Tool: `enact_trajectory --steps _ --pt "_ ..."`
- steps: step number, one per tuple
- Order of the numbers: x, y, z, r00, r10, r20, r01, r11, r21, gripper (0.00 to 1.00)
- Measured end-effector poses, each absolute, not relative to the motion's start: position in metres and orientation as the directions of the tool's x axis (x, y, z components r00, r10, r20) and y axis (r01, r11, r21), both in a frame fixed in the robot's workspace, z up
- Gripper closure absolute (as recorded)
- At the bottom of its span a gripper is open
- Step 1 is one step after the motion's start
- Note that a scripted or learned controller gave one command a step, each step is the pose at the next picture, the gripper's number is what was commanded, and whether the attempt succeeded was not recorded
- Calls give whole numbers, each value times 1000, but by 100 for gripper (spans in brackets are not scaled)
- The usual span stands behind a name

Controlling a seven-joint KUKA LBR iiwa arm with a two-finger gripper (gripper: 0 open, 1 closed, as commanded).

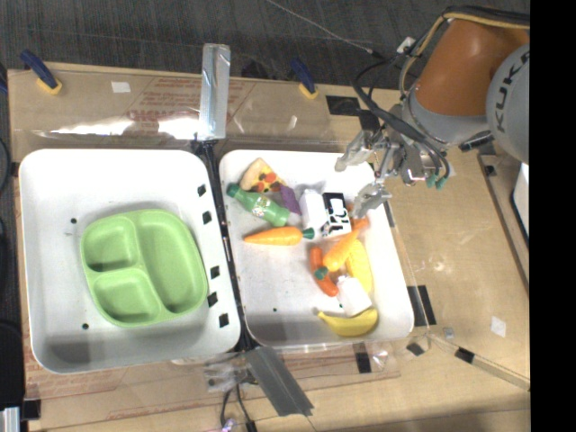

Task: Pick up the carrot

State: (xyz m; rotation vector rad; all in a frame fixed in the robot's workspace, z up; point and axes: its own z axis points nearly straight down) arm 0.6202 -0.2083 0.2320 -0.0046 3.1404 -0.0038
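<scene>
The carrot (273, 237) lies on its side in the right bin (270, 318), orange with a small green stub at its right end. My gripper (361, 177) hovers over the bin's upper right corner, up and to the right of the carrot and well apart from it. Its fingers (371, 194) stand open with nothing between them.
Around the carrot lie a green bottle (261, 205), a pizza slice (261, 175), a purple piece (288, 196), a white and black box (328, 213), orange toys (333, 257) and a banana (351, 320). The left bin (45, 241) holds a green divided plate (142, 265).
</scene>
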Motion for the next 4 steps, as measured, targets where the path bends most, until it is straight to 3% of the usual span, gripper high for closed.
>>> enact_trajectory --steps 1,2,3,4 --pt "586 -210 117 -988 157 -17 157 988 -2 0" --pt "591 -208 131 -989 147 -31 147 989 -5 100" --pt "575 -210 196 -990 140 -9 140 990 -2 100" --pt "550 -210 285 -998 -63 -9 -63 998 -4 100"
